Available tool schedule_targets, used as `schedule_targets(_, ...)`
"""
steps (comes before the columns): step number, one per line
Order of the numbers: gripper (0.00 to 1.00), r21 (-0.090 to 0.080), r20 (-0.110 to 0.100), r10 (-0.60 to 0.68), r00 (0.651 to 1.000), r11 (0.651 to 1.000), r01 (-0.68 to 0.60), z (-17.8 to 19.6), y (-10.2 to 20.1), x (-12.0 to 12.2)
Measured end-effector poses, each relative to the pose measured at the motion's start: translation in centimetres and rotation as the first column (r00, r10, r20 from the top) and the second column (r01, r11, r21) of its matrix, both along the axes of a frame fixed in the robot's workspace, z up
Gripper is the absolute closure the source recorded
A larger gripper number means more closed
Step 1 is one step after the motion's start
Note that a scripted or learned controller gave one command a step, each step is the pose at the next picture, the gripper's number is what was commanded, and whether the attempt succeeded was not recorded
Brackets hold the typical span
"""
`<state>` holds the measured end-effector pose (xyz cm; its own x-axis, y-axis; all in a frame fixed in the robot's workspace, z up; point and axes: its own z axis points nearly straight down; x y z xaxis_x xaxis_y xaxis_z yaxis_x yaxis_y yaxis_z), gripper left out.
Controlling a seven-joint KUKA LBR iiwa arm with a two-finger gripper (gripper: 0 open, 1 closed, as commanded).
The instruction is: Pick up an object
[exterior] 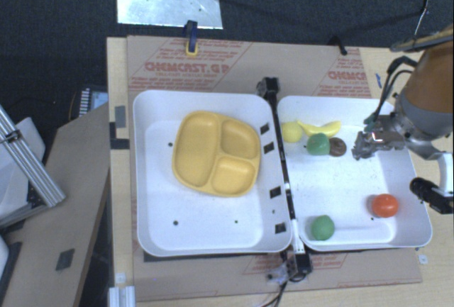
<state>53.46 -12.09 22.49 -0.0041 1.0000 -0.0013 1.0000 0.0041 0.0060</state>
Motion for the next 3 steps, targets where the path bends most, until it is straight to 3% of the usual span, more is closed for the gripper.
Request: schedule_targets(3, 1.0, 0.002, -0.003, 0.005, 1.0, 1.0, -0.005, -0.2, 13.5, 4.6)
